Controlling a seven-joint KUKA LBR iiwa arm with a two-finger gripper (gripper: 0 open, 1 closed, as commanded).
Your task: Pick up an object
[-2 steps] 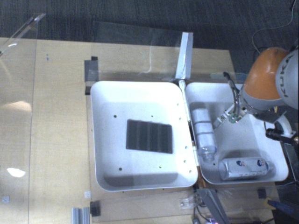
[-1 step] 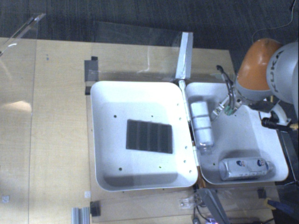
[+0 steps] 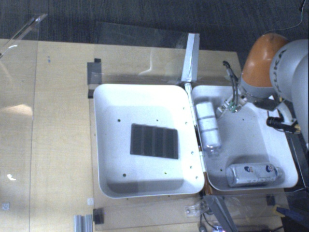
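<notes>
Bottle [image 3: 207,128] and grey pack [image 3: 253,174] in right bin [image 3: 251,139]; dark ridged pad [image 3: 154,141] in left bin [image 3: 104,129]; claw state unclear.

Glossy white plastic bins [image 3: 145,93] sit on a matt wooden bench [image 3: 53,144] (pale, smooth).

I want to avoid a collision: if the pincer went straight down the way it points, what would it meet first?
Probably the bare floor of the right bin, just right of the white bottle. Depth is unclear from this view, so it might graze the bottle.
</notes>
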